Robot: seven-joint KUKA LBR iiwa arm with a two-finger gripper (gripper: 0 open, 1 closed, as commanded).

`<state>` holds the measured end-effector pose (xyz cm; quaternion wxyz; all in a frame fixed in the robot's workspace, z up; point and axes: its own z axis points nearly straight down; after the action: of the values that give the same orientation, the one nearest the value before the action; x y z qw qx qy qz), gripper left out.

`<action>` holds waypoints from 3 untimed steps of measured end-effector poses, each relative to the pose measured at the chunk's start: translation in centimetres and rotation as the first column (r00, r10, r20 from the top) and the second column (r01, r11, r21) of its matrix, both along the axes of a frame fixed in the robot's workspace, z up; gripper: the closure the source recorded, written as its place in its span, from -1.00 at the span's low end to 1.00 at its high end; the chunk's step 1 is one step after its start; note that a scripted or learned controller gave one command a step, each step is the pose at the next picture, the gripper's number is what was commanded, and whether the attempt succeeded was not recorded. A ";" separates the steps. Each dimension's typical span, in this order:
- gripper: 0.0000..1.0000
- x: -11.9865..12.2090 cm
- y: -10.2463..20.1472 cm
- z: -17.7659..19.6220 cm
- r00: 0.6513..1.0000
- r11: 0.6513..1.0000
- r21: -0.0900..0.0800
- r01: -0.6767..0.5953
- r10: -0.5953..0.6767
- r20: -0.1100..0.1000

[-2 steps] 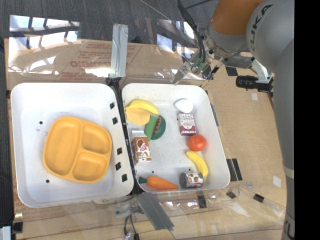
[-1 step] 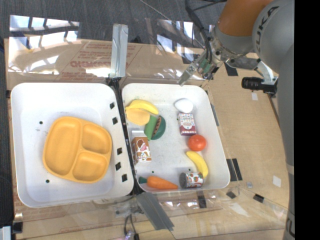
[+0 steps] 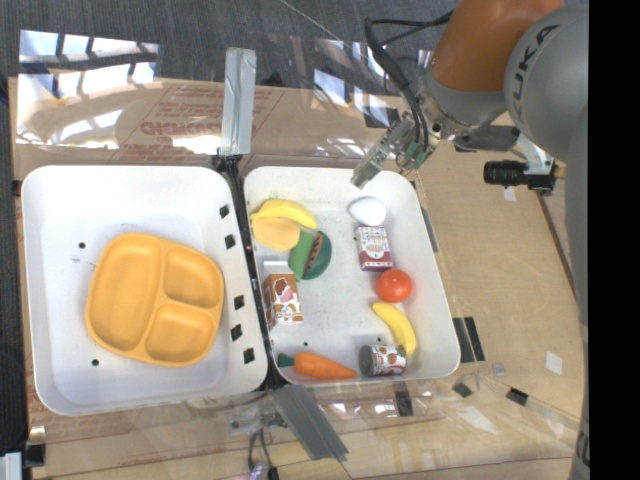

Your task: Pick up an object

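Note:
The right bin [image 3: 430, 268] holds several items. Along its left side lie a yellow banana [image 3: 285, 211], a green and brown piece [image 3: 312, 255] and a small brown carton [image 3: 283, 300]. A white egg-shaped object [image 3: 367, 210], a red and white box [image 3: 373, 248], a red tomato [image 3: 395, 286] and a small banana [image 3: 396, 326] run down the right side. A carrot [image 3: 318, 366] and a can [image 3: 383, 360] lie at the front. My gripper [image 3: 361, 176] hangs over the bin's back rim, just above and behind the white object, with nothing visibly in it.
A yellow divided tray [image 3: 155, 298] lies in the left bin [image 3: 50, 218]. A strip of grey tape [image 3: 236, 103] runs up the cardboard behind the bins. The grey arm with its orange band [image 3: 490, 23] comes in from the upper right.

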<state>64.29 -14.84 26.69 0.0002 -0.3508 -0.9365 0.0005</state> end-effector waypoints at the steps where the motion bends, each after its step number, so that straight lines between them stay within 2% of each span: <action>1: -1.00 0.0 0.0 0.0 1.000 1.000 0.000 -0.001 0.001 0.000; 2: -1.00 -5.2 -5.9 -3.6 0.999 0.999 -0.002 -0.036 0.036 -0.002; 3: -1.00 -5.7 -6.0 -15.6 0.998 0.998 0.001 -0.062 0.062 -0.002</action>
<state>58.59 -20.85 11.06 0.0015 -0.3216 -0.9469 0.0003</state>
